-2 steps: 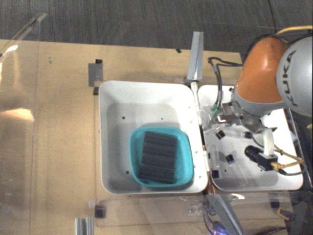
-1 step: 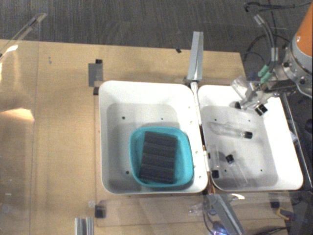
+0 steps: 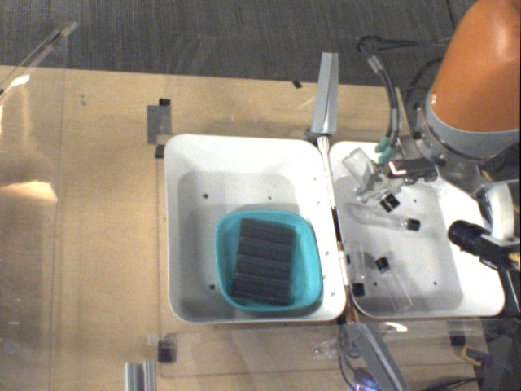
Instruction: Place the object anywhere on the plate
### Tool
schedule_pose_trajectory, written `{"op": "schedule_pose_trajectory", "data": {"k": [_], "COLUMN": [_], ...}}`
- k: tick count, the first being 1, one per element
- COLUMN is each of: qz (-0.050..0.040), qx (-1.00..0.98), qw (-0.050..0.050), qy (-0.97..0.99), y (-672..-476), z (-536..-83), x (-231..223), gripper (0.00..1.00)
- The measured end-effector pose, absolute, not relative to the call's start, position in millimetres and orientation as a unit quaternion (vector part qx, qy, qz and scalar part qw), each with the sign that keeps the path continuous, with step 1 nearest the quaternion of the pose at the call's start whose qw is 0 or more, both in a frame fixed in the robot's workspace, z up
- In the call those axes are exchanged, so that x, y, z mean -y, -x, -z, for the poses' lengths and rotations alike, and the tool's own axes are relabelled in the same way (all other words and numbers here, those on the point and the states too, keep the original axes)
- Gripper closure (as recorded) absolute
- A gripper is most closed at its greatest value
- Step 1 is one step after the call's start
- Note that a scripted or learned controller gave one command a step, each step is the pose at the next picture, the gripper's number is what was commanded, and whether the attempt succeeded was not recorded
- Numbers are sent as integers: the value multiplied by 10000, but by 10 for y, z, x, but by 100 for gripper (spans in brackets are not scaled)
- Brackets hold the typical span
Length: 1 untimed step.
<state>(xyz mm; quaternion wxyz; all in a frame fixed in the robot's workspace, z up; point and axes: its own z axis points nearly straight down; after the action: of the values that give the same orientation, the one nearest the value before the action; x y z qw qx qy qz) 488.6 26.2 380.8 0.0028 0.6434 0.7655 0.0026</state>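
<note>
- Few risks show, because the dark ribbed block (image 3: 264, 261) lies flat inside the teal plate (image 3: 225, 247) in the left bin (image 3: 176, 218), and the placing looks done.
- Your gripper (image 3: 376, 187) hangs over the far end of the right bin (image 3: 456, 287), well apart from the plate. It is clear plastic against white, so you cannot tell whether it is wide or narrow, and nothing is visibly held in it.
- If the program starts another pick on the block, it could drag the block up the plate's raised rim or tip the plate itself, undoing the result.
- One end of the block sits near the plate's front rim, so a push from the far side could ride it over the edge into the bin.
- Several small black pieces (image 3: 411, 224) lie in the right bin under the gripper. They may be loose bits or parts of the gripper; the view is too poor to say. A grasp program could mistake them for the object.
- Watch the arm (image 3: 480, 63) on any sweep toward the left bin, since a low pass could clip the wall between the bins and jolt the plate.
</note>
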Motion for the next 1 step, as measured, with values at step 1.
{"op": "schedule_pose_trajectory", "data": {"k": [1], "qz": [-15], "qx": [-7657], "qw": [16], "qy": [-6432], "y": [-5007], "z": [-3402], "x": [-458], "gripper": [100]}}
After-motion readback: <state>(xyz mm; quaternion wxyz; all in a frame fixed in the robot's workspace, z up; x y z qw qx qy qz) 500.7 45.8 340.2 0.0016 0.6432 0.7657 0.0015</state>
